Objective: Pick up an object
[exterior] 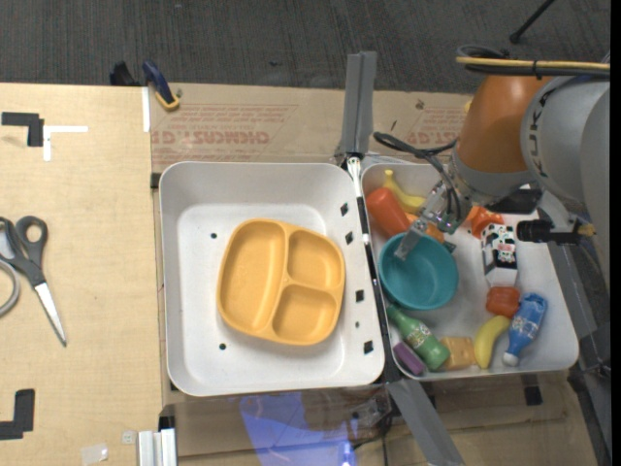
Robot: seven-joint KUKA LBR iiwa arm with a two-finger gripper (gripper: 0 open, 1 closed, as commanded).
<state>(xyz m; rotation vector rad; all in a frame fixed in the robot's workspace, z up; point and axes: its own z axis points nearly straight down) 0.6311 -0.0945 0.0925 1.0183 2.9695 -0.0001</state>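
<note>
i see claw (pixel 419 237) low in right bin (pixel 563 355), tips at rim of teal bowl (pixel 419 278). can't tell claw opening. nothing visibly gripped; i judge pick not done, lift left. yellow divided plate (pixel 281 282) sits in left bin (pixel 184 357).

Grey arm (pixel 572 134), orange wrist band (pixel 495 124)

Dark grey floor (pixel 243 17), wooden benchtop (pixel 78 260)

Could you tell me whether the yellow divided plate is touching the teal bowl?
Apart. The camera view shows the yellow divided plate in the left bin, the teal bowl in the right bin.
</note>
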